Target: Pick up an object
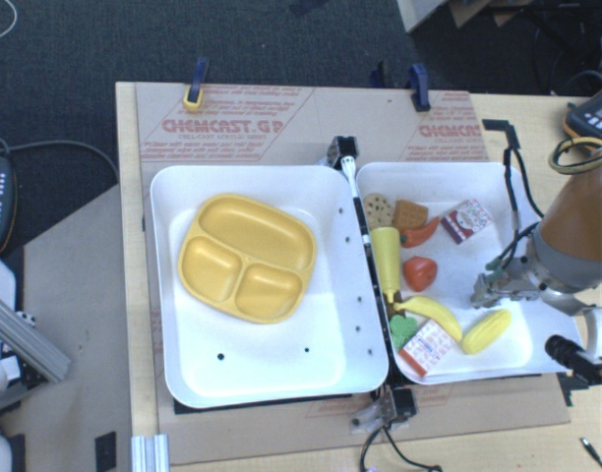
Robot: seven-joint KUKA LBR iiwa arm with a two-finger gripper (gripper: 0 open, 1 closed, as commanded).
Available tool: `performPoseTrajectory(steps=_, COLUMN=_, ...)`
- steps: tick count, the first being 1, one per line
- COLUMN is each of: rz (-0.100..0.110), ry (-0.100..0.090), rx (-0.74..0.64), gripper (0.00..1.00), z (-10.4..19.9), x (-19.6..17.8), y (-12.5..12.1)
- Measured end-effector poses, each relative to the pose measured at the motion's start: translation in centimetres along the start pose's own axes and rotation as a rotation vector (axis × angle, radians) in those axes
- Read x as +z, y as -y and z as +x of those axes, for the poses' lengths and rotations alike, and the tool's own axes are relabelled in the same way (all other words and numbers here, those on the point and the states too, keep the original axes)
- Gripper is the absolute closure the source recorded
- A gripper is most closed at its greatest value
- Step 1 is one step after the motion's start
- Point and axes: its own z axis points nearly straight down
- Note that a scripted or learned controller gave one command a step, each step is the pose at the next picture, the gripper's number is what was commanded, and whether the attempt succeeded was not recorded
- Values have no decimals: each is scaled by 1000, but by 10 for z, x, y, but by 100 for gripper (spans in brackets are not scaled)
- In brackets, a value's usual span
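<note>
The right bin (498, 177) holds several toy foods: a yellow tube (386, 256), a red tomato (420, 272), a banana (434, 313), a yellow corn piece (487, 331), a red-and-white box (466, 220), a cookie (379, 207), a brown cracker (411, 213), a red pepper (425, 232) and a white packet (428, 347). My gripper (495, 289) hangs low over the right side of this bin, just above the corn piece and right of the tomato. Nothing shows between its fingers.
In the left bin (183, 342) lies a yellow divided plate (246, 258). Blue and yellow clamps (194, 85) hold the cardboard at the back edge. Black cable (512, 180) runs along the right bin's far corner. The arm (579, 226) covers the bin's right rim.
</note>
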Motion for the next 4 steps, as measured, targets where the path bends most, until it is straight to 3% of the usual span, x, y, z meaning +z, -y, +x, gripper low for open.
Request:
performPoseTrajectory(steps=1, rz=-6, ry=4, rx=1, gripper=100, z=-8, x=-56, y=6)
performPoseTrajectory(steps=3, rz=-6, ry=3, rx=-3, gripper=100, z=-7, x=-132, y=6)
performPoseTrajectory(steps=4, rz=-4, ry=1, rx=-8, gripper=100, z=35, x=-124, y=-39)
